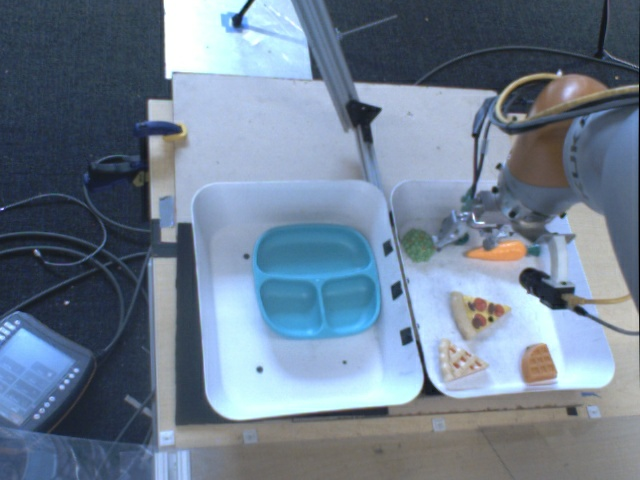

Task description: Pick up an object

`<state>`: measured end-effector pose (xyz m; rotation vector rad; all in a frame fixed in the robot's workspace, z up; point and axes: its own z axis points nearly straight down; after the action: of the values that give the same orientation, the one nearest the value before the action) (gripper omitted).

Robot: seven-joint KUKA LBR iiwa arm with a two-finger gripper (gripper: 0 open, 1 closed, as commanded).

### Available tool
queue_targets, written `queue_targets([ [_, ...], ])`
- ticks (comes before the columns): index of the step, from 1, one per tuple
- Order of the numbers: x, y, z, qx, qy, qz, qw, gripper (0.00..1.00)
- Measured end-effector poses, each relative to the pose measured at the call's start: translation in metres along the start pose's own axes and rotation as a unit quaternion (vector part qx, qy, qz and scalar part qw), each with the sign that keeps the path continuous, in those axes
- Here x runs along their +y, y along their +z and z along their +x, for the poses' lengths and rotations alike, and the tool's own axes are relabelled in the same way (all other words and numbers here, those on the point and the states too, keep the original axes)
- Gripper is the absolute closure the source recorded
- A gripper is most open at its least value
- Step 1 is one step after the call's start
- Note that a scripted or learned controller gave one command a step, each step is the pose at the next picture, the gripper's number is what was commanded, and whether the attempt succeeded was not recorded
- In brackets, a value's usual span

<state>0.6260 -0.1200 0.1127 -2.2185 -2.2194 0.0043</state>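
Seen from above, your gripper (487,230) hangs low in the right bin (600,363), just above the carrot (497,252); whether its jaws stand open or closed cannot be told. The carrot lies near the bin's far wall, likely light, stiff, smooth plastic, best taken across its thick middle. Alongside lie broccoli (418,244), a pizza slice (478,313), a waffle wedge (460,360) and a toast piece (539,364). The left bin (225,368) holds a blue divided tray (315,278).

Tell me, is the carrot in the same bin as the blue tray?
No, the carrot lies in the right bin, while the blue tray sits in the left bin.
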Motion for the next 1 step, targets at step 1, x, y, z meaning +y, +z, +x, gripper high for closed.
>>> queue_targets([
  [1,0.0038,0.0178,-0.0010,-0.002,0.000,-0.008,1.0000,0.00],
])
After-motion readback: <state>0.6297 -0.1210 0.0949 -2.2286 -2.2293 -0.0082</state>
